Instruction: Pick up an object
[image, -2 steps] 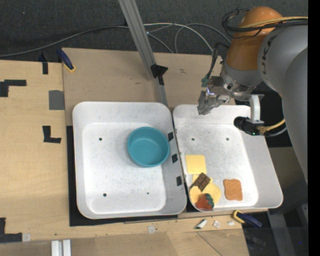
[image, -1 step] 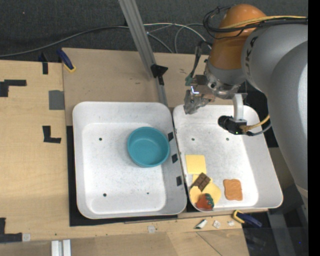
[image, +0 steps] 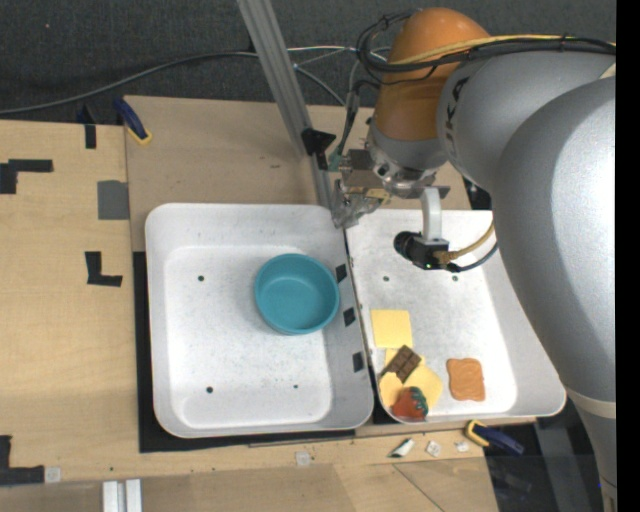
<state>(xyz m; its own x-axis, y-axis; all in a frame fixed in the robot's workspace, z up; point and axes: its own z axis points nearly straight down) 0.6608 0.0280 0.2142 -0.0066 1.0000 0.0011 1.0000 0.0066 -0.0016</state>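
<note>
From my remote station, the grey arm hangs over the far end of the table's two white bins, its claw (image: 352, 203) poised above the wall where the left bin (image: 180, 225) meets the right bin (image: 500, 330); I cannot tell how the claw is set, for the wrist and its cabling mask the tip, and I see nothing carried beneath it; the step in hand, as I judge it, is the approach, with no pick begun. The candidates lie apart from the claw: a blue bowl (image: 295, 292) sits upright in the left bin, down and to the left of the claw and nearest to it; a yellow square (image: 391, 326) lies flat in the right bin, below the claw; further down, clustered at the near corner, are a brown piece (image: 402, 363), a red and green piece (image: 410, 402) and, just beside them, an orange slab (image: 465, 379). The next move, to my mind, calls for choosing one target, shifting over it and descending squarely; the flat items look hard to grip.
</note>
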